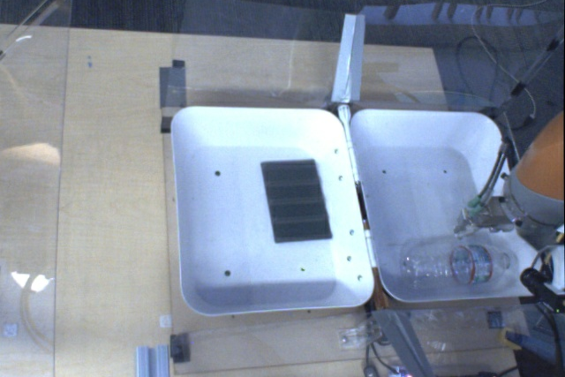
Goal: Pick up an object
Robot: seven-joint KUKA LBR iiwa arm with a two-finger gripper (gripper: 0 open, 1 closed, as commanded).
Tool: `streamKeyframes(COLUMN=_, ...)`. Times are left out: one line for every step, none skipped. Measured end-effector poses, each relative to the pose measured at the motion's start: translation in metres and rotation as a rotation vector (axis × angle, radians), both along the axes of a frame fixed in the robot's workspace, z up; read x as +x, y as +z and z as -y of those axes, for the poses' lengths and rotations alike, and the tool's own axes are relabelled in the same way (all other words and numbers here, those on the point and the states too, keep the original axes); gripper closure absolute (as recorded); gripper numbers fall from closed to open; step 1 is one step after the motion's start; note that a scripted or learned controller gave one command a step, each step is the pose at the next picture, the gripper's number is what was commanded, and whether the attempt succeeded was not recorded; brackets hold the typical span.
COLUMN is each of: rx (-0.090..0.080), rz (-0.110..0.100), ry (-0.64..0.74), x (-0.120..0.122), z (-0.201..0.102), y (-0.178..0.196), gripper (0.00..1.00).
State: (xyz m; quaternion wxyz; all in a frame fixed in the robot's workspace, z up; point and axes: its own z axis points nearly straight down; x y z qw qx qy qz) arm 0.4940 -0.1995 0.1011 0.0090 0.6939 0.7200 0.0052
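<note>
Slippage is the risk: the gripper (pixel 474 221), its state impossible to tell, hangs just above the clear plastic bottle (pixel 455 264) at lower right, which probably rolls if nudged.

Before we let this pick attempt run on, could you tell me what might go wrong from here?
1. The clear plastic bottle lies on its side in the right bin; being round, it may roll away as the gripper closes.
2. It lies close to the bin's near wall, so the descent could strike the rim.
3. The dark ridged block sits in the left bin, apart from the gripper, so it would probably need a fresh approach.
</note>
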Motion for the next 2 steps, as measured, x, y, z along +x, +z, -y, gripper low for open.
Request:
streamKeyframes(rx=0.0, rz=0.0, ry=0.0, x=0.0, z=0.0, y=0.0, gripper=0.0)
streamKeyframes(rx=0.0, rz=-0.007, ry=0.148, x=-0.003, z=0.006, y=-0.011, gripper=0.0)
